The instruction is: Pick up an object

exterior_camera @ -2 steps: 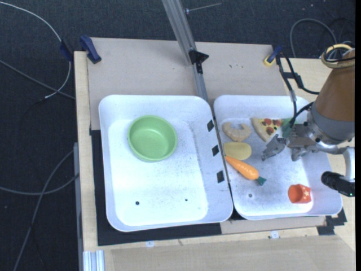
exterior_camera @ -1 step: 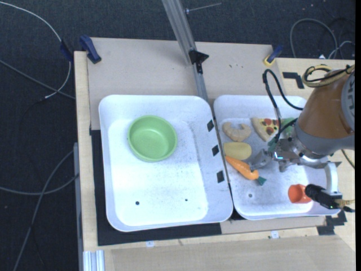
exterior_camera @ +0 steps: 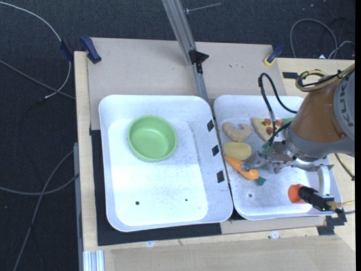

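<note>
- Carrot (exterior_camera: 241,169) lies in the right bin (exterior_camera: 271,205), toward its left wall.
- Gripper (exterior_camera: 265,158) sits just beside its green tip, honestly can't tell if it's pinched or spread.
- Yellow lump (exterior_camera: 237,150), then pizza slice (exterior_camera: 261,127) farther back.

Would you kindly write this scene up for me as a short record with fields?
left bin: green bowl, upright, in the far left part
right bin: orange carrot, yellow lump, tan curved piece, yellow wedge
claw: low over the right bin, beside the orange carrot
grasp: cannot tell
</note>
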`<state>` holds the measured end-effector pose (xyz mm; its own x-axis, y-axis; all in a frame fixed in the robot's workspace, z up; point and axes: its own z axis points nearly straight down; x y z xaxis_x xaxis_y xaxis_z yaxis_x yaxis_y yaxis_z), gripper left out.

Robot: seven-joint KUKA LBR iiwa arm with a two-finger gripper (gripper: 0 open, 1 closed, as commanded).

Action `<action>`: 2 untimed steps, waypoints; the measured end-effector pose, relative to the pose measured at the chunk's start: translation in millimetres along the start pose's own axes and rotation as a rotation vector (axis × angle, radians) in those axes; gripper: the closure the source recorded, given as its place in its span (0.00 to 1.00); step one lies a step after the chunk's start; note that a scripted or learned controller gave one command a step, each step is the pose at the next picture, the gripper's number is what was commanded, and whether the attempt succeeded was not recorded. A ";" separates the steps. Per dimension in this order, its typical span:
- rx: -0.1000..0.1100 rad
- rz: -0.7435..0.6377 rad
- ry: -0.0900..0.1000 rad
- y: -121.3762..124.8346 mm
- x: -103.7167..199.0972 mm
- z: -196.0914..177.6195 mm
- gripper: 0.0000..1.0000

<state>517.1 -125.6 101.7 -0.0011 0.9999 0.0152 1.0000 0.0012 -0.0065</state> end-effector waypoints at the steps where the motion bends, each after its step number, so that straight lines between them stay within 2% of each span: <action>1: -0.010 0.000 -0.002 2.3 0.5 -13.9 1.00; 2: -0.013 -0.001 -0.014 2.8 9.1 -77.4 1.00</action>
<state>520.4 -117.7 179.2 -0.0018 1.0000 0.0010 1.0000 0.0018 0.0068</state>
